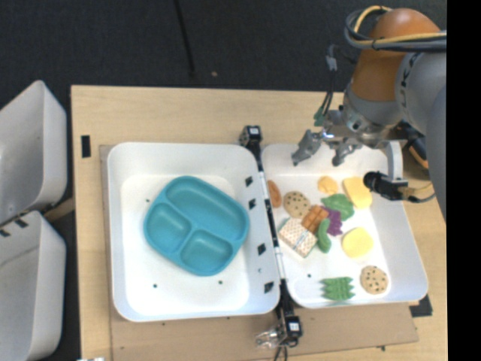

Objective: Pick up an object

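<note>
**Hovering over the toy food, nothing grabbed**

Hanging above the far end of the right bin (409,273), the gripper (325,150) has its two grey fingers spread well apart with nothing between them. So it's open and carrying zilch. The orange band sits just above the wrist, up past the bin's far rim.

I'll use the chocolate-chip cookie (296,202) in the middle of the right bin as my reference. The gripper is beyond it, toward the far wall, clear of the pile. Just left of the cookie there's a small brown-orange piece (274,194) hugging the divider side. Right of it sits an orange-yellow chunk (328,184), a green leafy bit (337,203) and a yellow block (358,191). Nearer the camera from the cookie: a waffle-looking square (297,236), a green pod (323,237), something purple (334,222), and a yellow lemon-ish lump (357,241). Further toward the near corner you've got a green ridged piece (337,288) and a second cookie (373,279) side by side.

Way off to the left of the cookie, in the left bin (128,292), a blue divided plate (196,225) lies flat on its own.
</note>
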Robot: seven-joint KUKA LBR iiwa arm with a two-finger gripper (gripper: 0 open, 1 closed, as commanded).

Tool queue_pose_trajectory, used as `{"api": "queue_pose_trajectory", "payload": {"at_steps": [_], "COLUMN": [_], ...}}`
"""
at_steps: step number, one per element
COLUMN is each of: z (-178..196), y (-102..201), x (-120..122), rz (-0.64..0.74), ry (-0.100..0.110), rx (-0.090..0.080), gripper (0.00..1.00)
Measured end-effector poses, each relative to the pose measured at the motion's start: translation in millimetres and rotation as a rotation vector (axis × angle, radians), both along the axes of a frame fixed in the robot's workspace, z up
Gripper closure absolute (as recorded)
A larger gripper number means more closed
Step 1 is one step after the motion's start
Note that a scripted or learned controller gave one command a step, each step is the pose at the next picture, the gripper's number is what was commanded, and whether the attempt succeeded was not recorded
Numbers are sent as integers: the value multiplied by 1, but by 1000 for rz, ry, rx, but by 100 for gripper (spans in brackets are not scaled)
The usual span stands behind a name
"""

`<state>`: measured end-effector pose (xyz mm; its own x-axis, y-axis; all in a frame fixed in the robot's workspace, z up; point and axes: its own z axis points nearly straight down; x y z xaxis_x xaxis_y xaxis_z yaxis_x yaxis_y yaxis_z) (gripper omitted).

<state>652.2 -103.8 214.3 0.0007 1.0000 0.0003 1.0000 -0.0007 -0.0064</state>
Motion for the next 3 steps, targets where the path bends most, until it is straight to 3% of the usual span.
{"api": "queue_pose_trajectory", "payload": {"at_steps": [1,2,3], "z": [4,-52,-99], "y": [0,1,-7], "x": [2,11,5], "rz": [1,3,1], "ry": [-7,-3,-3], "rx": [0,-2,-2], "gripper": [0,0,0]}}
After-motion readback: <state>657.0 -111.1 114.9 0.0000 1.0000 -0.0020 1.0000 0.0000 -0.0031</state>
